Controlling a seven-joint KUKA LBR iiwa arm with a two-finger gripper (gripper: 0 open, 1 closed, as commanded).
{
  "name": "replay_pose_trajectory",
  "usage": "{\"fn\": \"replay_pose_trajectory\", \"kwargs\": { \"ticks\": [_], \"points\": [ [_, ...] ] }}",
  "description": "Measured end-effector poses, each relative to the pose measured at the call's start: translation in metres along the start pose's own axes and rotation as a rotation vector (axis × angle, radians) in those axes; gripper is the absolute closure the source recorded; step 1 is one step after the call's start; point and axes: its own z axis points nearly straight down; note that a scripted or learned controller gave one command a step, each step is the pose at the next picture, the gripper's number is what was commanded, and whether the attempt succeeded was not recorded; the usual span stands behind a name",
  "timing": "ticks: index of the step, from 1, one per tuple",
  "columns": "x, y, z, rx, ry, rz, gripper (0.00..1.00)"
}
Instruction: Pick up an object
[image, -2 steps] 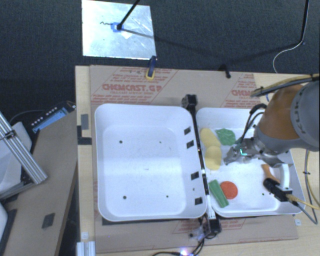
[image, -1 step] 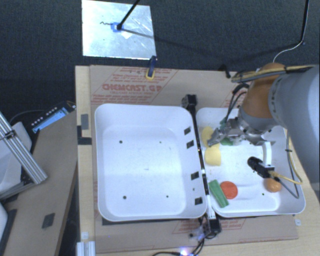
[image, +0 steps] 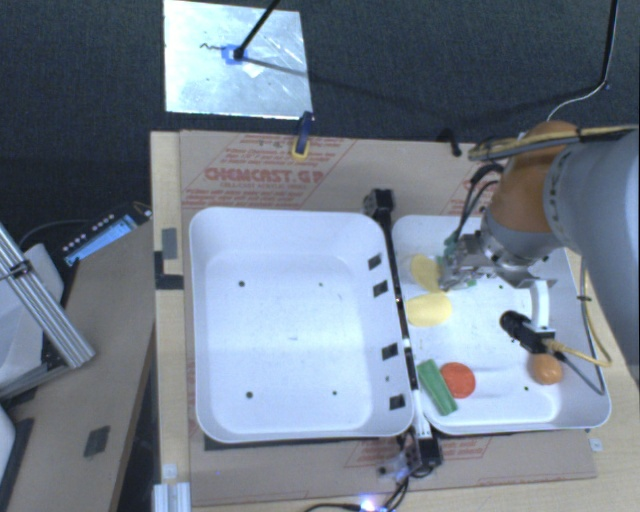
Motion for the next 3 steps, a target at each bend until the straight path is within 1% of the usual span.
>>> {"fn": "replay_pose_trajectory", "kwargs": {
  "ticks": [1,2,3],
  "points": [
    [0.0,0.0,0.001,0.001,0.0,0.0,0.0],
    [0.0,0.001,-0.011,-0.002,0.0,-0.002,1.0],
    [0.0,0.001,-0.01,-0.001,0.0,-0.003,0.0]
  ]
}}
